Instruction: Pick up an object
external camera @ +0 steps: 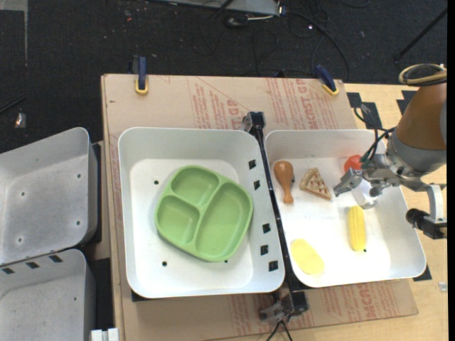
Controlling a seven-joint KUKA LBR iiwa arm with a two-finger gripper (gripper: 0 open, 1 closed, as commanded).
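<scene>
**A:** What does the overhead camera show on the bench?

**B:** Two white bins side by side on a brown board. The left bin (pixel 135 162) bears a green divided plate (pixel 205 212), lying flat near its middle. The right bin (pixel 398 261) bears the small things.

**A:** Which ones?

**B:** A brown wooden spoon-like piece (pixel 285 179) lies near the left wall. Just beside it, to the right, is a tan waffle wedge (pixel 314 184). A yellow corn cob (pixel 357 228) lies lengthwise further right, and a flat yellow oval piece (pixel 307 256) sits toward the front edge. A small red-orange thing (pixel 353 164) shows near the back, partly hidden by the arm.

**A:** And the arm?

**B:** It reaches in from the right, and the gripper (pixel 361 187) hangs over the right bin, between the waffle wedge and the bin's right wall, just above the top end of the corn cob.

**A:** Are the jaws spread or pressed together?

**B:** I cannot tell; the metal parts blur together. Nothing is plainly seen between them. The corn cob lies on the bin floor.
</scene>
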